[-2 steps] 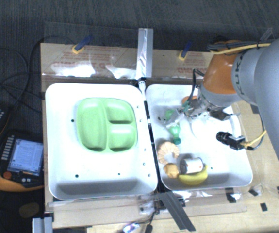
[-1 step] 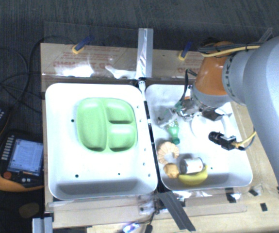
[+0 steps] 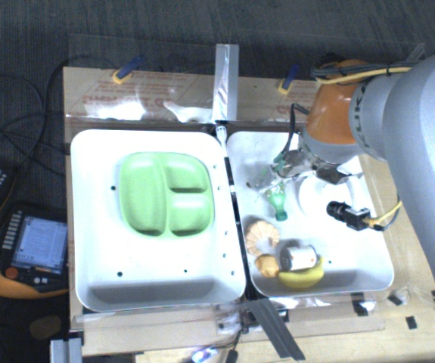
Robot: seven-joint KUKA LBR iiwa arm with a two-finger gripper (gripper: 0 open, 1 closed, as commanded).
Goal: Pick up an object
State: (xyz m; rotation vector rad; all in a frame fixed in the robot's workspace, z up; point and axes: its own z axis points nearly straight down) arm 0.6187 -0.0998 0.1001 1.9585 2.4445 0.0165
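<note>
Right now my gripper (image 3: 287, 166) hangs low in the right bin (image 3: 368, 274), at its far left part, and whether it is spread or pressed together I cannot tell (my own wrist hides that). Just beside it, toward the near wall, lies a small green bottle-like thing (image 3: 278, 201), its long axis running roughly away from me toward the bin's front. Nearer the front still sit a banana (image 3: 302, 278), a small can (image 3: 299, 258) and a shell-shaped pastry (image 3: 262, 234). I judge the green thing the closest pick, a short reach forward.
</note>
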